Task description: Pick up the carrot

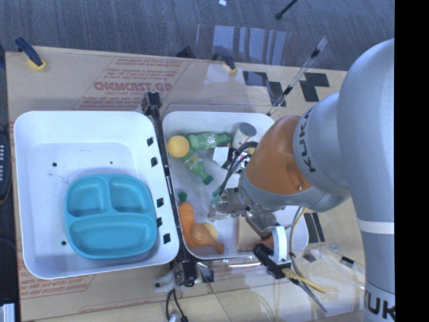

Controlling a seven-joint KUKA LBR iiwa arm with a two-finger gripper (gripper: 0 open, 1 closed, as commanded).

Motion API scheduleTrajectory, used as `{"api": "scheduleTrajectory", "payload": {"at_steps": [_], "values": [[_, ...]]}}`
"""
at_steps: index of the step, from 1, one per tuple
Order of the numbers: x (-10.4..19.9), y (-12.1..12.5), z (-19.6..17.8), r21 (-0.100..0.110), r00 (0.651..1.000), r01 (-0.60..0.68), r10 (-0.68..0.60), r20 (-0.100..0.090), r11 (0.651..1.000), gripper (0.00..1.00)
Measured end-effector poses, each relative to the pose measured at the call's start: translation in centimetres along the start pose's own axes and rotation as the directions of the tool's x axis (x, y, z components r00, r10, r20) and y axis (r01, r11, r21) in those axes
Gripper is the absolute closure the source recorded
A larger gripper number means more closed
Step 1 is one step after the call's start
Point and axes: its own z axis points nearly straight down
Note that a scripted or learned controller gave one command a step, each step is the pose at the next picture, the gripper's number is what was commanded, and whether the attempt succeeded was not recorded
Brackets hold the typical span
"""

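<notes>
Starting far left of the claw: the left bin (pixel 27 133) sits well away from it, and a blue divided plate (pixel 110 217) lies flat in that bin's near half, well apart from anything I'm working with.

Moving in toward the claw, I cross the rims where the two bins meet and I'm in the right bin (pixel 201 116). Here's the carrot (pixel 186 216). It lies on the bin floor just to the left of the claw, close against the bin's left wall, with its green tip pointing up the view and its orange body running down. It's near the claw but I see a strip of white floor between them, so no contact. Just below the carrot, touching or nearly touching its lower end, lies a rounded orange and yellow piece (pixel 203 235), below-left of the claw.

Up and left of the claw there's a yellow ball (pixel 177 146), and beside that a green bottle (pixel 208 140) lying on its side. A second green bottle (pixel 198 168) lies tilted just above-left of the claw.

Now the claw (pixel 224 204) itself: it hangs low over the middle of the right bin, dark and tangled with cables, and I cannot tell whether it is open or closed. Nothing shows in its grasp.

Right of the claw, the orange band (pixel 278 163) and the grey arm (pixel 355 139) cover the rest of that bin.
</notes>
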Motion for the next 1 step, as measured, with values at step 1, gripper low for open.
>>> {"api": "scheduleTrajectory", "payload": {"at_steps": [1], "values": [[0.01,-0.01,0.01,0.000,1.000,0.000,0.000,0.000,1.000,0.00]]}}
